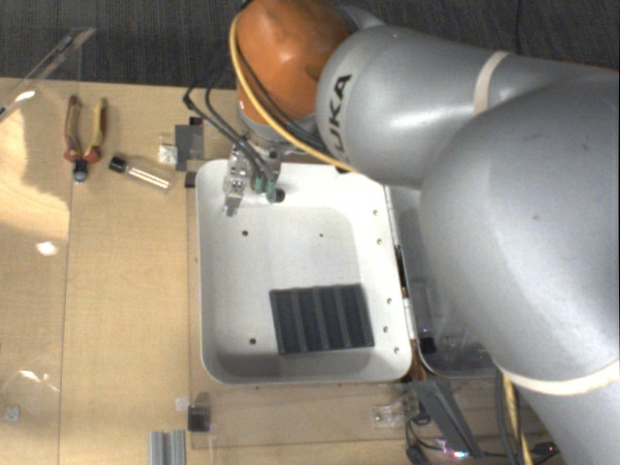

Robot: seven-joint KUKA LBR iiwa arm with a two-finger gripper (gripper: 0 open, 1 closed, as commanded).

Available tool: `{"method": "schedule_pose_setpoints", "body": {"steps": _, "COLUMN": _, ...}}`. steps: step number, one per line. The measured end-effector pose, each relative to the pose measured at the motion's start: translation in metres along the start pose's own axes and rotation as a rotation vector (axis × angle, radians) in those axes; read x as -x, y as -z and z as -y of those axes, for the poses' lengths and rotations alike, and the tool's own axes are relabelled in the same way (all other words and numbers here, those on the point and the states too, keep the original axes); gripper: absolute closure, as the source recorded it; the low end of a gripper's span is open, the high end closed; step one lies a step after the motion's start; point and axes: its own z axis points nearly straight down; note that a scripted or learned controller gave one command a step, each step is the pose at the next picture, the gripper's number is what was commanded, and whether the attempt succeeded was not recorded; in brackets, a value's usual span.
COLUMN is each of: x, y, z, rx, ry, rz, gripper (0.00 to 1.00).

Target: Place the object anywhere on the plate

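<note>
gripper (244, 184) over far-left corner of white bin (223, 347); open-or-clenched state cannot be told; nothing visibly held.

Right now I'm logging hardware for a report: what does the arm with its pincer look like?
A bulky, glossy grey arm with black KUKA lettering and a rounded orange band. Yellow and black cables loop beside it down to the small metallic pincer.
</note>
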Motion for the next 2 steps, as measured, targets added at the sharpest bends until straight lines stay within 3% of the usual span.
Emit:
{"method": "schedule_pose_setpoints", "body": {"steps": 1, "x": -0.01, "y": 0.153, "z": 0.001, "rx": 0.003, "ry": 0.054, "rz": 0.007, "gripper": 1.0}}
{"method": "schedule_pose_setpoints", "body": {"steps": 2, "x": -0.034, "y": 0.148, "z": 0.005, "rx": 0.001, "ry": -0.119, "rz": 0.003, "gripper": 1.0}}
